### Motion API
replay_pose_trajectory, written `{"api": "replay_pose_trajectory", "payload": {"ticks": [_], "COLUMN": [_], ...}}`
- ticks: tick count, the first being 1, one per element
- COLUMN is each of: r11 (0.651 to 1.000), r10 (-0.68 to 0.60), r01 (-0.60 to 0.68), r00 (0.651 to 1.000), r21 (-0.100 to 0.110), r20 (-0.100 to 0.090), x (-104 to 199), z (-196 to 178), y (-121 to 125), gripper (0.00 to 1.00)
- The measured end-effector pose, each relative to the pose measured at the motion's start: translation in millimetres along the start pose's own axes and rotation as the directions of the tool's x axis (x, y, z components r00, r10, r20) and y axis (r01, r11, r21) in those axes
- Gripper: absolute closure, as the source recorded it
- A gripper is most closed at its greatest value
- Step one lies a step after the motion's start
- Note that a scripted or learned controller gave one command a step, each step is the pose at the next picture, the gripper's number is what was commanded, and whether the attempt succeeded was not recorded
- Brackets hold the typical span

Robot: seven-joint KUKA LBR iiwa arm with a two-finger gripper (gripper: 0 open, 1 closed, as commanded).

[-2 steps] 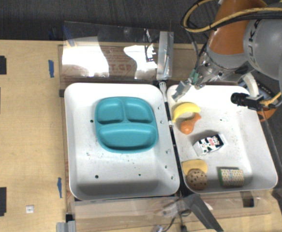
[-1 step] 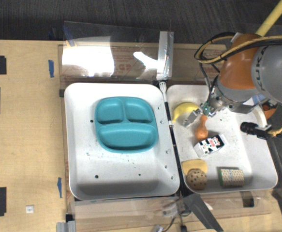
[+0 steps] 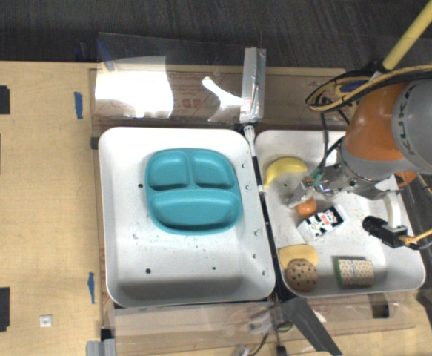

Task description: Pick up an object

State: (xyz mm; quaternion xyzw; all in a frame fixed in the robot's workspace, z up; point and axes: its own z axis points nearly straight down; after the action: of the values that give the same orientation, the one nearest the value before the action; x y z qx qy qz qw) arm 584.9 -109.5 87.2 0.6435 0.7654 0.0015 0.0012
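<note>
R bin [image 3: 412, 269], landmark: gripper [image 3: 313, 188] low over its upper-middle, finger state can't tell. Arm [image 3: 393, 136] enters from R.
Contents rel. to gripper:
- yellow obj [image 3: 284, 170], just L
- small orange obj [image 3: 307, 208], just below
- black/white card [image 3: 322, 222], below
- brown ball [image 3: 301, 273], well below
- patterned roll [image 3: 354, 271], below-R

L bin [image 3: 119, 258]: teal divided tray [image 3: 193, 189].

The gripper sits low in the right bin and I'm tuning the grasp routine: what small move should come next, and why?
Probably a short descent straight down with the gripper. It hovers right above the small orange object, which lies between the yellow banana-like piece and the black-and-white card, so little sideways correction seems needed. Nothing appears gripped yet.
</note>
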Motion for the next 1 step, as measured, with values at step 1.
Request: {"api": "replay_pose_trajectory", "payload": {"ticks": [1], "r11": [1.0], "r10": [0.0], "r01": [0.0], "r00": [1.0], "r21": [-0.007], "r20": [0.002], "x": [-0.3], "z": [-12.2], "y": [2.3], "gripper": [1.0]}}
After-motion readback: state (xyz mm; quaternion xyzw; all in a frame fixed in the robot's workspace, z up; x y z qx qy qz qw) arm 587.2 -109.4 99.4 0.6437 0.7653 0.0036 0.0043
